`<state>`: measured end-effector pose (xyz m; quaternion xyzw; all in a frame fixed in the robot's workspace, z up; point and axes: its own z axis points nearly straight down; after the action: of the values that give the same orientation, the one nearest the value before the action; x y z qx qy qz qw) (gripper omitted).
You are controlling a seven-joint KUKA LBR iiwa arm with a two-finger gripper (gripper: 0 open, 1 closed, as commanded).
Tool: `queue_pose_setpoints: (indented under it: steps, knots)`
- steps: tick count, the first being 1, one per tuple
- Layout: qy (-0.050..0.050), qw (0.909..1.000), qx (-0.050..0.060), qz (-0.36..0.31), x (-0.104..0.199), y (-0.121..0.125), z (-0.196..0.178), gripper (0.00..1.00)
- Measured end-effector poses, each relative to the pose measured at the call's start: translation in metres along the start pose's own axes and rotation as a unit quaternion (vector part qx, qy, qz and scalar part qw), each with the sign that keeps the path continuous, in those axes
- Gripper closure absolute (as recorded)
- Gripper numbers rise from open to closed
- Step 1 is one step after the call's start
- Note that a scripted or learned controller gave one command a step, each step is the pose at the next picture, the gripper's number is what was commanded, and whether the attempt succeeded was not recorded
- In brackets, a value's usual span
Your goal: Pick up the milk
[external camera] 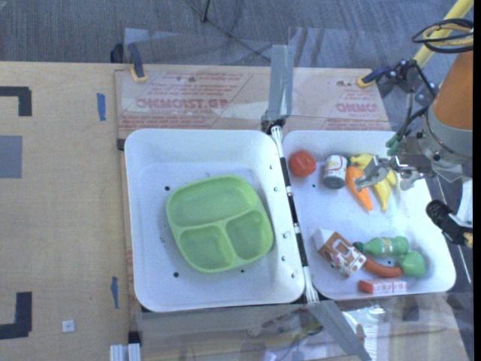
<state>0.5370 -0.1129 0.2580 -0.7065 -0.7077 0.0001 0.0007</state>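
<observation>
Brown-and-white milk (340,253) lies well below and slightly left of my gripper (373,174), long axis slanting down-right, tilted beside the carrot (381,269), while I read the fingers as slightly parted, gripping nothing, over the bananas (379,182).

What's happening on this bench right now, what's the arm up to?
A grey and orange robot arm reaches in from the right, its gripper low over the right bin, right at the banana and carrot near the can and tomato. The milk carton it is meant to pick up lies untouched toward the bin's front, beside a green bottle. The left bin holds a green divided plate.
</observation>
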Motion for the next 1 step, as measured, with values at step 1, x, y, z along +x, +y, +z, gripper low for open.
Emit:
queue_pose_setpoints:
  steps: [1]
  knots:
    - [0.000,0.9996,0.000,0.029,0.0298,-0.0446,0.0662,0.00]
